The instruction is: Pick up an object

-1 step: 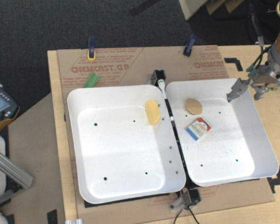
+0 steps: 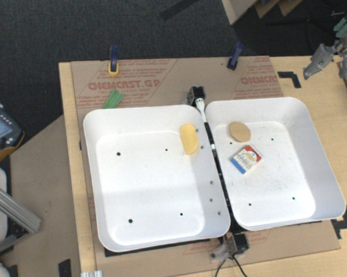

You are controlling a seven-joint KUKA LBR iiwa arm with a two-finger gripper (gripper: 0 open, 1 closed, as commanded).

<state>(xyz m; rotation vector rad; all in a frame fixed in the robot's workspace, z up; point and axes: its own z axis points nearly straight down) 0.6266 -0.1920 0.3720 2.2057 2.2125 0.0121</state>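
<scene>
Reading across the brown board (image 2: 158, 77) under the bins, the reddish print spells "CHEMCAST GP" at the upper left, and a second, partly cut-off run of the same lettering sits at the upper right. The small packet (image 2: 246, 159) in the right bin (image 2: 315, 155) carries a white, red and blue label, but its writing is too small to make out.

Two shallow white bins lie side by side on the worktop, their inner rims touching along a dark seam. The left bin (image 2: 143, 224) holds one thing: a yellow, oblong piece (image 2: 189, 139) lying against its right wall, near the far end. The right bin holds two things: a round tan piece (image 2: 240, 131) near its far left part, and the packet just beside and nearer than it, tilted at an angle, apart from the tan piece. That makes three loose objects in all, none of them lifted.

Two clamps grip the far edge of the board, a yellow-and-blue clamp (image 2: 113, 61) on the left and a blue clamp (image 2: 235, 55) on the right. One green strip (image 2: 113, 99) lies on the board just beyond the left bin.

At the far right edge, above and well apart from the bins, a grey metal part (image 2: 321, 58) juts in, possibly the claw, though it is too cut off to be sure. Whether its fingers stand apart or together I cannot tell.
</scene>
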